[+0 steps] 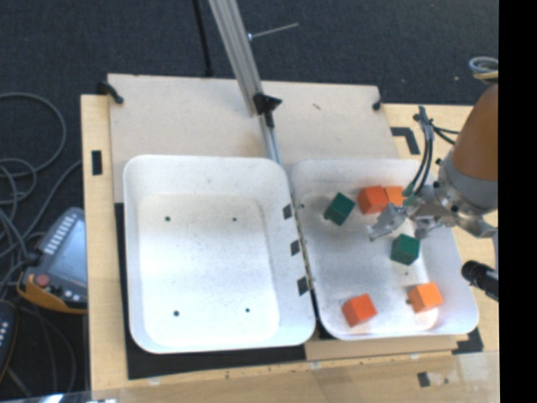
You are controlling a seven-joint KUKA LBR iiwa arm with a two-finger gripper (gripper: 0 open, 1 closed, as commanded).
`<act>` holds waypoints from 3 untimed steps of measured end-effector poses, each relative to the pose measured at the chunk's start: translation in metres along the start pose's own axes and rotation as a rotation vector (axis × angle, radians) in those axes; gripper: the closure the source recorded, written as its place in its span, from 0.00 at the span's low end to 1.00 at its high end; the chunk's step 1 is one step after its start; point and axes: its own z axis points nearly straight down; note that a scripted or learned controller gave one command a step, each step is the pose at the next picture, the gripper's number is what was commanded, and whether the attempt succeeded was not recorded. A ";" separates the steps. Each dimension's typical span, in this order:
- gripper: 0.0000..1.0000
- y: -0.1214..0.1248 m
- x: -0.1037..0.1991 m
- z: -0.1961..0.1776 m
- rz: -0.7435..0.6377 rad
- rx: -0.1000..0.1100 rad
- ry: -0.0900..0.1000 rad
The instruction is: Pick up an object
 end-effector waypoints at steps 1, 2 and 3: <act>0.00 0.069 -0.021 0.092 -0.007 0.005 -0.002; 0.00 0.118 -0.017 0.122 -0.003 -0.014 -0.003; 0.00 0.126 0.000 0.137 0.003 0.014 -0.002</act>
